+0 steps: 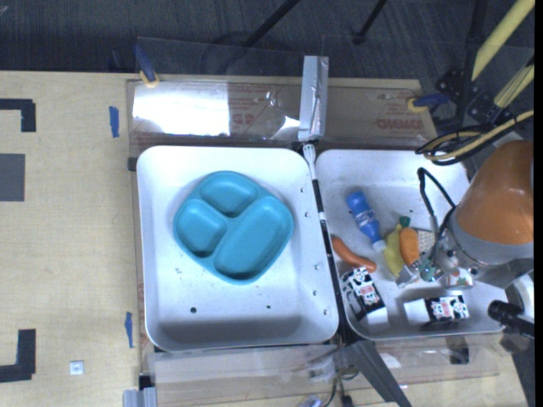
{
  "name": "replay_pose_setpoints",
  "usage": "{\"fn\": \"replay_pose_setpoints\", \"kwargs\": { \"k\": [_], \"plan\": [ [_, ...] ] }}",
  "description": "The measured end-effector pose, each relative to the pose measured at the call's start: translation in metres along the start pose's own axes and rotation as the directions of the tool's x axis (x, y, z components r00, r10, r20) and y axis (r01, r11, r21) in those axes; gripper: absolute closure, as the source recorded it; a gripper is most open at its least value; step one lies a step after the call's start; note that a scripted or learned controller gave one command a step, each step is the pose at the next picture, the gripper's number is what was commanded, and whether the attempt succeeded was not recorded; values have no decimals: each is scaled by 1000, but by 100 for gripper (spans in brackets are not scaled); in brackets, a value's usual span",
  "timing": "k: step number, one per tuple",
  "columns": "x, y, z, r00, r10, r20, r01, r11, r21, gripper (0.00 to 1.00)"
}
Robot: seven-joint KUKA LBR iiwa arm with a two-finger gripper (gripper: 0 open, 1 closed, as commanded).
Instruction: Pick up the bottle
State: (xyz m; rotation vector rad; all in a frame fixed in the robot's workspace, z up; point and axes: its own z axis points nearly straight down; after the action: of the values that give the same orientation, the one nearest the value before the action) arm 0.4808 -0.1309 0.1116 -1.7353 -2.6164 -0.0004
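i am at the approach step, nothing lifted yet: my gripper (434,270) hangs low over the right bin (386,161), toward its 4 o'clock side, and whether it is apart or together i cannot tell, since my orange-banded wrist covers it. the bottle (365,217) lies on its side near the middle of that bin, at about 10 o'clock from my gripper and clear of it, its blue cap pointing to 11 o'clock. it looks like smooth, clear plastic with a blue label, rounded and likely to roll, so i judge the next move calls for shifting up and left, then closing across its narrow body, not along it. just beside it at 4 o'clock sit a yellow piece (393,253) and an orange carrot-like toy (410,244), so there is crowding on that side. two white cartons with black cow patches (362,291) lie toward 6 o'clock. the left bin (161,303) holds a glossy blue divided plate (233,225).
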Motion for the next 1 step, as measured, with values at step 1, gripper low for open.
{"fn": "replay_pose_setpoints", "kwargs": {
  "k": [1],
  "plan": [
    [18, 25, -142, 995, -103, 4, 103, 995, -3, 100]
  ]
}}
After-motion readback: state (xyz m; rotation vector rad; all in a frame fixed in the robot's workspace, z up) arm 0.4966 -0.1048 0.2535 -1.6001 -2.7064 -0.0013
